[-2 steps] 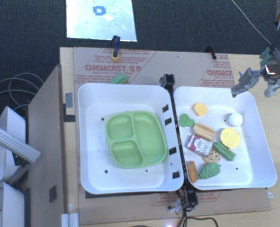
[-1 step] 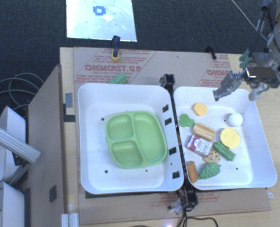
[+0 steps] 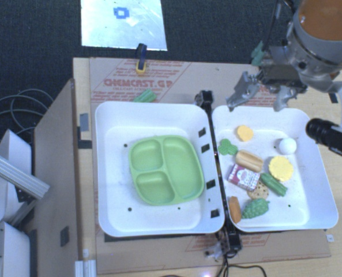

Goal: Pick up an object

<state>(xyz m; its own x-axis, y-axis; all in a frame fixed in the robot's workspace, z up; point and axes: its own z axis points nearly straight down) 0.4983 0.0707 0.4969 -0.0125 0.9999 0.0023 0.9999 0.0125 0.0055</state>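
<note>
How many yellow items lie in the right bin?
2. A small yellow piece lies near the bin's top left, and a larger yellow disc sits right of centre, below the white ball. Others may be hidden under the pile.

From my feed I see a dark blue-black carpeted floor (image 3: 38,27) around the tan cardboard-covered surface (image 3: 176,77). A shiny silver square sheet (image 3: 123,15) with a small blue mark lies on the floor at the far side. Black cables (image 3: 9,117) coil at left, near slanted grey metal rails (image 3: 18,175).
</note>
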